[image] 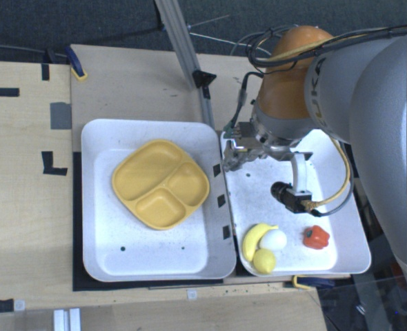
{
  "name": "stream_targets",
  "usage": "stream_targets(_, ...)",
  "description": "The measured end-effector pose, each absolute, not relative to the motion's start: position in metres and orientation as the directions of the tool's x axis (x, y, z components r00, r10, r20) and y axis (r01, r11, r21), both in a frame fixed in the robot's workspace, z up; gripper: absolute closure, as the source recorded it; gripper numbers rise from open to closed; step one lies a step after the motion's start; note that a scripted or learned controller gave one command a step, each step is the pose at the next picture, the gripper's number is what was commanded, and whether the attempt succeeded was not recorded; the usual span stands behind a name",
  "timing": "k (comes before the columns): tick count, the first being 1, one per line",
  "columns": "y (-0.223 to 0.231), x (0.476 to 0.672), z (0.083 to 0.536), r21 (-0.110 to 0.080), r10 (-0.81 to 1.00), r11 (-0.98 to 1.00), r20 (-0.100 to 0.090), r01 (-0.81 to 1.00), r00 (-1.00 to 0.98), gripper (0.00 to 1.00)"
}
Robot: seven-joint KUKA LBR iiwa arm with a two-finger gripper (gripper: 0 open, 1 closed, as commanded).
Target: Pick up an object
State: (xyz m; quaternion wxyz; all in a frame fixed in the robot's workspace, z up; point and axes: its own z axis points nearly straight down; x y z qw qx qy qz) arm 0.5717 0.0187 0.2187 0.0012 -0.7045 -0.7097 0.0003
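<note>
While my gripper [236, 152] hangs at the right bin's [348, 254] far-left corner, I honestly can't tell its state. Left bin [96, 205] has a yellow tray [161, 183]. Right bin's near edge holds a banana [254, 236], egg [273, 240], lemon [264, 260] and tomato [316, 237].

The bulky grey KUKA arm [369, 116] carried a rounded orange band [286, 81] above its wrist, with black cables [293, 55] looping across it.

The grey arm reaches in from the right, its hand [236, 154] pointing down.
</note>
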Motion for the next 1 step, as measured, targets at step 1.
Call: stream_targets(1, 0.0628, 0.5739, 0.2194, -0.002, 1.0, 0.007, 0.001, 1.0, -0.007, 1.0)
